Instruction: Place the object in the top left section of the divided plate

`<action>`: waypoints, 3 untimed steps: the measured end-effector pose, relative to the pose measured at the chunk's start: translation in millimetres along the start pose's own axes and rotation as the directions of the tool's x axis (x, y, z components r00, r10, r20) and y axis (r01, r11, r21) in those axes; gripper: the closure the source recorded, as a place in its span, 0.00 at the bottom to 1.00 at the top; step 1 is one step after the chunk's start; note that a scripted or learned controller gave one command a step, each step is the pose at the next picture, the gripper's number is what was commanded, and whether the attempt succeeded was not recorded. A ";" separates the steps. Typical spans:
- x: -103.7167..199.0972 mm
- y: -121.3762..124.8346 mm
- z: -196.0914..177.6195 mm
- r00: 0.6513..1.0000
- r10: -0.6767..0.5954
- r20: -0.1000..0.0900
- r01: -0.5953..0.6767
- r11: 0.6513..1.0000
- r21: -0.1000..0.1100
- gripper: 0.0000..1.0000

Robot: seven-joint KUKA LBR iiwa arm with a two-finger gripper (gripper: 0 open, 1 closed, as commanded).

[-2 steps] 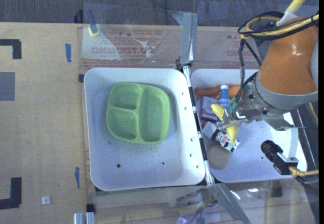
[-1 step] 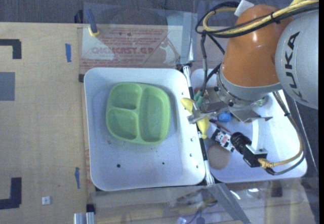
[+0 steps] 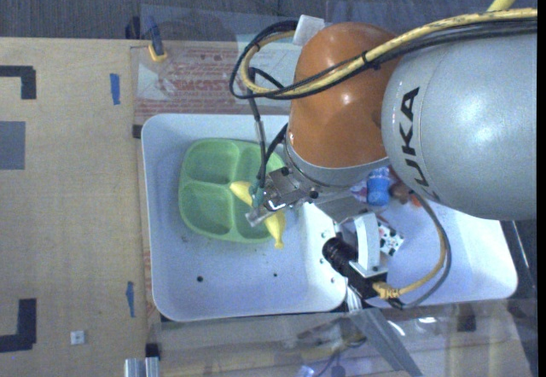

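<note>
Banana-shaped yellow plastic toy (image 3: 266,215) lies at the right-hand rim of the light green divided plate (image 3: 205,196), one tip reaching in over the plate and the other hanging down past its lower right edge onto the floor of the left white bin (image 3: 171,281). Its long axis runs on a slant, from upper left to lower right. The metal jaws (image 3: 260,211) sit directly over the toy's middle, so the toy lies under and partly behind them; whether they are parted or closed on it I cannot tell, since the grey arm's wrist covers them. The plate's top left section lies up and to the left of the jaws, across the raised dividers. Judging by this, the toy must travel that way, clear of the ridges, before release.
</note>
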State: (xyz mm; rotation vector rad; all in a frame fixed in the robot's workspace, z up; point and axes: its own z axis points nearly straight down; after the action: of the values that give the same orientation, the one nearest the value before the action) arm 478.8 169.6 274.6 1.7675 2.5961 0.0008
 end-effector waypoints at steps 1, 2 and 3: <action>17.5 21.7 110.5 0.991 -0.131 -0.001 0.131 0.991 0.001 1.00; -28.3 71.0 17.7 0.958 -0.286 0.000 0.286 0.958 -0.002 1.00; -28.1 71.1 17.6 0.958 -0.286 0.001 0.286 0.958 -0.002 0.00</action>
State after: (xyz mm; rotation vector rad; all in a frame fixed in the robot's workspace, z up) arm 555.3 169.5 257.0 1.3727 2.8234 0.0024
